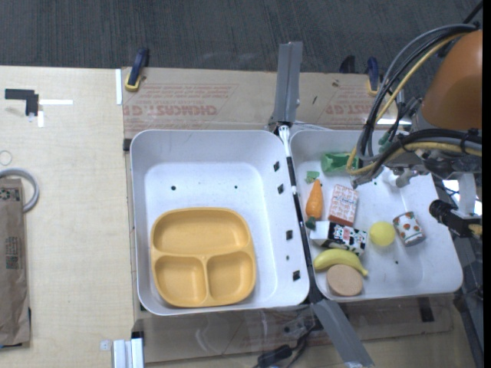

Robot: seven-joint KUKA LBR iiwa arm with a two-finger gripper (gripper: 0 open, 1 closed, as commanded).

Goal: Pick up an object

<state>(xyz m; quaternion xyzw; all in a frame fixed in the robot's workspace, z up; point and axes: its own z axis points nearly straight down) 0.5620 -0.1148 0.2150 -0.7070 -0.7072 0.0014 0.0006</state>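
Approach step: the hand (399,176) hovers over the right white plastic bin (430,278); its grip I cannot tell. Next, descend onto the round yellow ball (381,234).

In the right bin lie a carrot (314,197) on end, a red-white packet (343,204), a cow-print carton (343,237), a yellow ball (381,234), a tipped spotted cup (408,228), a banana (340,261) and a tan disc (344,280), all below-left of the jaws.
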